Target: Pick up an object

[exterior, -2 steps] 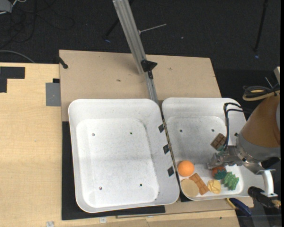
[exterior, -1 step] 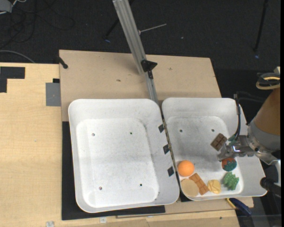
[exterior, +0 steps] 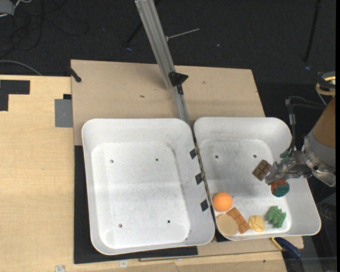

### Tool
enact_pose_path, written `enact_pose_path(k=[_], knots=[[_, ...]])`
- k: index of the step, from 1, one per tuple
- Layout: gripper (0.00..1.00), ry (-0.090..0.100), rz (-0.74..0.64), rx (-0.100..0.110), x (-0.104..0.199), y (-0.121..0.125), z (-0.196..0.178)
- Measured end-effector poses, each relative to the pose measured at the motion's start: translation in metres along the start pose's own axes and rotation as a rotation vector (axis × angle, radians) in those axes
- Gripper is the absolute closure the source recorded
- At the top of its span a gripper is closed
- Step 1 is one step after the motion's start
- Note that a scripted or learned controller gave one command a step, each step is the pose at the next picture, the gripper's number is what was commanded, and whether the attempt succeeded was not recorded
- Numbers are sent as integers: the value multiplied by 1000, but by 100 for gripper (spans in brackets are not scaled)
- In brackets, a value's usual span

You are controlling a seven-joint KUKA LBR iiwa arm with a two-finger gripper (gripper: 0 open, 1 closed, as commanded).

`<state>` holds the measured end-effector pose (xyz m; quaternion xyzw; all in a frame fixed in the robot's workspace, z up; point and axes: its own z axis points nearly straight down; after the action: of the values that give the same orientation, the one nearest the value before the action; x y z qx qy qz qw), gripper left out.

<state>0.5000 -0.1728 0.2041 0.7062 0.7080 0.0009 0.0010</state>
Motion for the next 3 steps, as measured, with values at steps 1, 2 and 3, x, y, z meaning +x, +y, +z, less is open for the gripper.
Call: enact_pose_path(k=[1, 2, 3], knots=[[100, 0, 1, 3, -1, 0, -13], [100, 2, -2, 4, 50, 17, -23], [100, 2, -3, 4, 104, 24, -33]])
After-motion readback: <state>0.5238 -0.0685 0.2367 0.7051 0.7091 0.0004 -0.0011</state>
